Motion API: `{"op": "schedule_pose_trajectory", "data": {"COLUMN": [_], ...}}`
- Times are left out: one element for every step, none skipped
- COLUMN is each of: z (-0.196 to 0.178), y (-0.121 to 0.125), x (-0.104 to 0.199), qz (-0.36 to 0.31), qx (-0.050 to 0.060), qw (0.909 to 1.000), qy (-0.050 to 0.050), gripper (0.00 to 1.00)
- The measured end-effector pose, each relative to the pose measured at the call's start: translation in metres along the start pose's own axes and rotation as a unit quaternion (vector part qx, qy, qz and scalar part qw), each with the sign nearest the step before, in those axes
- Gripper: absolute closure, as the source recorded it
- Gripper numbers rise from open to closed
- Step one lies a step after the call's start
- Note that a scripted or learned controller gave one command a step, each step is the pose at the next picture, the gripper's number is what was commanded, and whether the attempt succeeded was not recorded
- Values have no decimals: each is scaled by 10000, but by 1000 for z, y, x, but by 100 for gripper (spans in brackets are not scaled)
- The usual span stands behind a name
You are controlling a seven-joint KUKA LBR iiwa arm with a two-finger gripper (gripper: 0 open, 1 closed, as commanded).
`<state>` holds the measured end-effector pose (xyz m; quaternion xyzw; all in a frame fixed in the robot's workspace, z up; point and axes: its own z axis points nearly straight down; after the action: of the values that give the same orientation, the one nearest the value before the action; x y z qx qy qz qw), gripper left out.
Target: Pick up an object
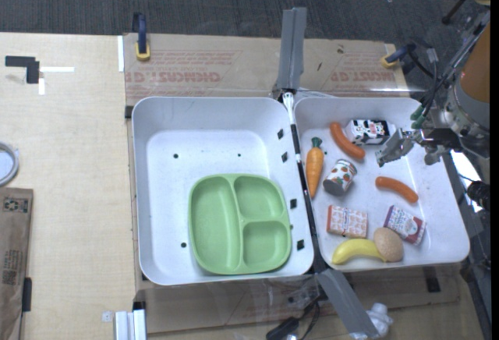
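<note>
The pincer point(395, 147) is hanging low over the right bin point(460, 245) with nothing between its spread fingers, so no pick is done yet: a sausage point(397, 188) is lying just below it and a black-and-white carton point(368, 130) just beside it.

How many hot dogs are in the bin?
2. One sausage lies near the back of the right bin, beside the black-and-white carton. The other sausage lies further right, nearer the front. None seems hidden.
</note>
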<state>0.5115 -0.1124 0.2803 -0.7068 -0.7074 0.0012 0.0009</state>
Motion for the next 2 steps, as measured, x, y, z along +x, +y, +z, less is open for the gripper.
{"op": "schedule_pose_trajectory", "data": {"z": [0,164], "y": [0,20], "x": [0,-58], "qz": [0,-610], "qx": [0,-3], "qw": [10000,9981], "qy": [0,5], "gripper": [0,0]}}
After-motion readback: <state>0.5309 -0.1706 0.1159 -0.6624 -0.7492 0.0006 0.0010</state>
